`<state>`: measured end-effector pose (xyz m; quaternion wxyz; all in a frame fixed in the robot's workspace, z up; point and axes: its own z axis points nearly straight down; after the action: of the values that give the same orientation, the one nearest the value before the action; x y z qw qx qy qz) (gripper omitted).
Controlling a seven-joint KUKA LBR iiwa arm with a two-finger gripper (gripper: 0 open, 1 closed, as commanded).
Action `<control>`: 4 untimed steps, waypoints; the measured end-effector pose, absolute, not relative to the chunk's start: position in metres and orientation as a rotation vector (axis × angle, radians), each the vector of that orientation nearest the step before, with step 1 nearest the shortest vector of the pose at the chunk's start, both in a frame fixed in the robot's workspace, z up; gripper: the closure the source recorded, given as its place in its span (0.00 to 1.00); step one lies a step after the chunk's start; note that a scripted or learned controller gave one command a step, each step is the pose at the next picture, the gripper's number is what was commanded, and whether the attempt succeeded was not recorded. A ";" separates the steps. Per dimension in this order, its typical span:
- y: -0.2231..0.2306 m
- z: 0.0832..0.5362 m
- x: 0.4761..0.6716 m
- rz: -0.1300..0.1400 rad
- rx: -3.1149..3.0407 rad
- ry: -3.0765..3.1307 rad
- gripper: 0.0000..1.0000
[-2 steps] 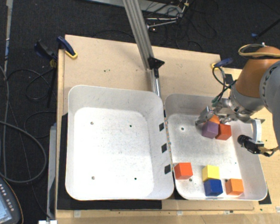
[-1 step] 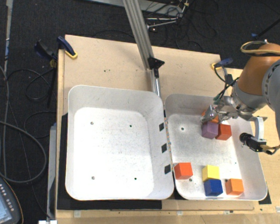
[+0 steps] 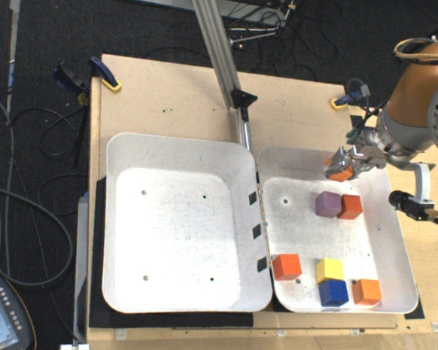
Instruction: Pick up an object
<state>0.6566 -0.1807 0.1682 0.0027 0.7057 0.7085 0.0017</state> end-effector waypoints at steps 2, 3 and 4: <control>-0.128 0.217 0.657 0.003 2.213 2.230 1.00; -0.078 0.225 0.668 0.004 2.212 2.231 1.00; -0.023 0.236 0.663 0.003 2.213 2.232 1.00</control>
<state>0.6628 -0.0231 0.2357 -0.0008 0.7041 0.7101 0.0008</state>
